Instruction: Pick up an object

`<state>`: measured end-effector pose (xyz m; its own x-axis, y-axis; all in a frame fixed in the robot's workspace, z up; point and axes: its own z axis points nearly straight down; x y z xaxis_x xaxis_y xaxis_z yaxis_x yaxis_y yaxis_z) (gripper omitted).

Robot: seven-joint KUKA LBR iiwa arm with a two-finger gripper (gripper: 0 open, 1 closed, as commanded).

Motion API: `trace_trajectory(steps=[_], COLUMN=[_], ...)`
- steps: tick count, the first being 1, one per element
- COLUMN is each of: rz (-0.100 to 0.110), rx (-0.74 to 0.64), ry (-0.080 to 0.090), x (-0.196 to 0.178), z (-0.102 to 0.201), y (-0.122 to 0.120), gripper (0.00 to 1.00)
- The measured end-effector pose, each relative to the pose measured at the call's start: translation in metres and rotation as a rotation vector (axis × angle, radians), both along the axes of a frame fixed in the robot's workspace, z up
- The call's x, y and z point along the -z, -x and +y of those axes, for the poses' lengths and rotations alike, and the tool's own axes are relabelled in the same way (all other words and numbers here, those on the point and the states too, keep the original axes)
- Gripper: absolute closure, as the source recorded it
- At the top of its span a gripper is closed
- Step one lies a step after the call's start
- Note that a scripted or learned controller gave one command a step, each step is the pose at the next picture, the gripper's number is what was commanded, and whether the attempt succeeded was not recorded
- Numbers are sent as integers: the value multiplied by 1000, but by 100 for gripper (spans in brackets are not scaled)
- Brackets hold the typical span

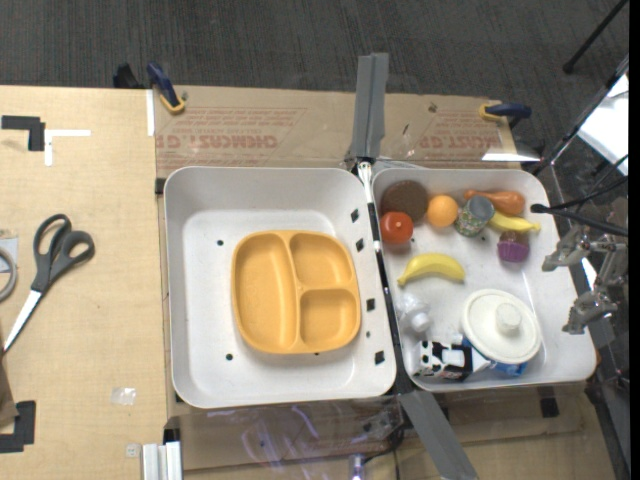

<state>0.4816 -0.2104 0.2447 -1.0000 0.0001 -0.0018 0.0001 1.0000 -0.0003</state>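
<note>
The right bin [545,363] holds several small objects. Among them are a yellow banana [432,268], a red tomato [397,228], an orange ball [442,210], a brown round object [404,197], a small can [475,215], a purple piece [513,249] and a white lidded pot [501,325]. A black-and-white toy [443,360] lies at the bin's front edge. My gripper [570,288] hangs over the bin's right rim, to the right of the pot. It is open, its two metal fingers [560,255] spread apart with nothing between them.
The left bin [190,298] carries a yellow divided plate [296,291]. A metal divider [370,108] runs between the bins at the back. Scissors [50,258] lie on the wooden bench at the left. Cardboard sits behind the bins.
</note>
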Motion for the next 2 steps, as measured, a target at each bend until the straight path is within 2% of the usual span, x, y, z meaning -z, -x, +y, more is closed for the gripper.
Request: trace_trajectory(steps=[1, 2], rz=[-1, -9], rx=[12, 67], ry=[0, 1], x=[111, 149], z=[-10, 25], y=[-24, -94], gripper=[0, 0])
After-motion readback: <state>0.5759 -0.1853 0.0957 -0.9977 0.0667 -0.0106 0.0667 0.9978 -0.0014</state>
